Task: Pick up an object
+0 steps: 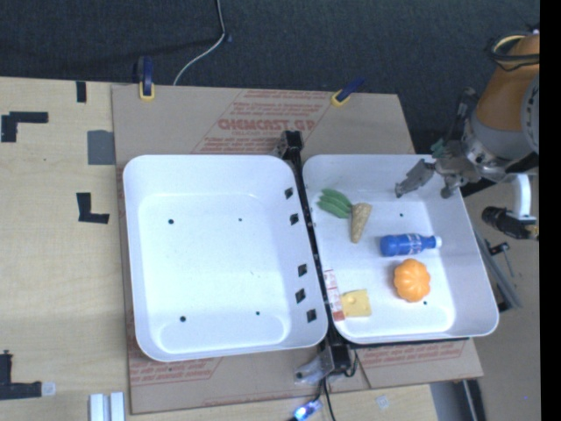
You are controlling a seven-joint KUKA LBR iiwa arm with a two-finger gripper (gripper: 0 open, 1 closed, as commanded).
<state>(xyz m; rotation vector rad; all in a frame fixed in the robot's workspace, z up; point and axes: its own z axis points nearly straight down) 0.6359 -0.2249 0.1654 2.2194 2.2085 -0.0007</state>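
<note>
With jaws spread and holding nothing, our gripper (429,181) hovers over the right bin (469,318); we should descend squarely astride the blue bottle (407,245)

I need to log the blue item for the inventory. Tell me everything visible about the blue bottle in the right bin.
The blue bottle is small, looks like plastic, and lies on its side on the floor of the right bin, long axis running left to right. A pale cap or end shows at its right tip. It sits just above the orange pumpkin-like toy, close to it, and to the right of the tan cone, apart from it. Nothing grips it.
</note>
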